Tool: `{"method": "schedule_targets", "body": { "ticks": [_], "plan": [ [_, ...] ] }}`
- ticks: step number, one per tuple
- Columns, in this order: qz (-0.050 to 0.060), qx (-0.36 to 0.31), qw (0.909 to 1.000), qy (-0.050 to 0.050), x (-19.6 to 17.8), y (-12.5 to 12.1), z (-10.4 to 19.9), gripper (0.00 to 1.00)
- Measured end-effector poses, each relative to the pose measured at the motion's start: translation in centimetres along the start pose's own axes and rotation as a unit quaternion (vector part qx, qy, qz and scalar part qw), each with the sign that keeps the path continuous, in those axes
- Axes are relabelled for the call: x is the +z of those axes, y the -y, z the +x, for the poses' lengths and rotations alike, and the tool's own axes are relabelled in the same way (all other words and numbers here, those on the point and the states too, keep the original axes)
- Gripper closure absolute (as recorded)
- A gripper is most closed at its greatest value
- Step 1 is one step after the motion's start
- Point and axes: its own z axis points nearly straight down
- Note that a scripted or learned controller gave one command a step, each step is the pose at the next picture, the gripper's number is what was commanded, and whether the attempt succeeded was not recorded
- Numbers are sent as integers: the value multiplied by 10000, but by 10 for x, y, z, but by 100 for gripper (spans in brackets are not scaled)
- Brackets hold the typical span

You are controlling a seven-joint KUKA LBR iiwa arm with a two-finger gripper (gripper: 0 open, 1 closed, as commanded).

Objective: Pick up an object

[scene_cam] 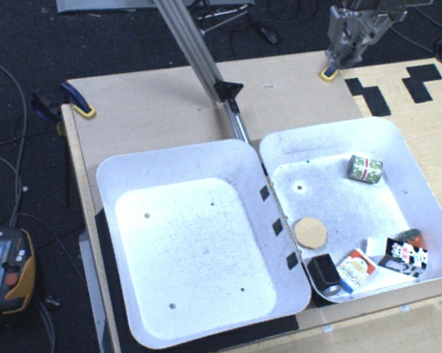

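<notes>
- The picking step is not yet begun, in my judgement: the gripper (347, 45) hangs above the far edge of the bench, well apart from the right bin (421, 181).
- The objects lie inside this bin: a green can (365, 168) near its far side, a tan disc (311, 233) by its left wall, and a black block (323, 271), a red-white packet (356, 267) and a patterned box (405, 254) along its near wall.
- The next move probably calls for travelling over the bin, then descending on one object.
- I cannot tell how the gripper is set; nothing is seen in it.
</notes>
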Motion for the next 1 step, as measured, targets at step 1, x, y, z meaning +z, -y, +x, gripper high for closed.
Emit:
{"method": "schedule_targets", "body": {
  "ticks": [1],
  "plan": [
    [3,446,9990,3,23,-7,35,100]
  ]
}}
